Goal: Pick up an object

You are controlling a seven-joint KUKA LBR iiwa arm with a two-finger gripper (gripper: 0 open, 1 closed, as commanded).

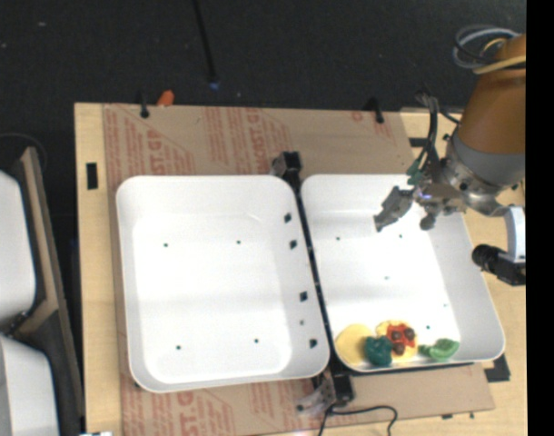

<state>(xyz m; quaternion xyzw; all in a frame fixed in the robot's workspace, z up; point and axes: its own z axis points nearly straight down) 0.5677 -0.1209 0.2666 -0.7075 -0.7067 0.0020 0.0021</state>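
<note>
— Along the right bin's [459, 271] near edge huddle the toys [397, 341], touching.
— Gripper [406, 209] hangs far above them, jaws apart, empty. Crowding against the wall could spoil a grasp.

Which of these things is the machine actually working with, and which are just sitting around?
Part of the job:
gripper, hanging over the right bin
small toys heaped in that bin's near corner: yellow piece, teal piece, red piece, green piece

Just lying about:
left bin
cardboard sheet under both bins
</note>
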